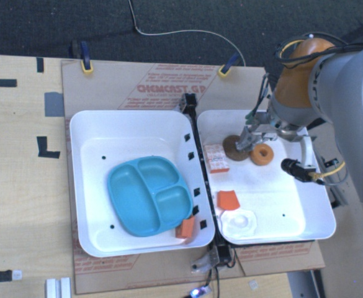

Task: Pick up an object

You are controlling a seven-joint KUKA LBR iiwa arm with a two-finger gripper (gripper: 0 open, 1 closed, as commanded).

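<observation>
A: So, from the overhead camera, where is the gripper [250,136]?

B: Low in the right bin [305,228], at its upper part, reaching in from the right. It sits between a brown disc [233,149] and an orange ring [262,154] (doughnut-shaped), very near both. Whether it touches either, I cannot tell.

A: Is it holding anything?

B: Nothing shows between its tips, and how it is set is hidden from this angle, so I cannot tell.

A: What else is within reach?

B: A small printed packet [216,158] just left of the disc, against the divider; an orange block [228,200] lower down; a white lid-like piece [241,221] near the front wall.

A: And the left bin [88,135]?

B: A blue divided tray [149,194] lies flat there, with a small orange piece [185,228] at its lower right corner. Both are well apart from the arm, so I judge the target is the disc or the ring.
</observation>
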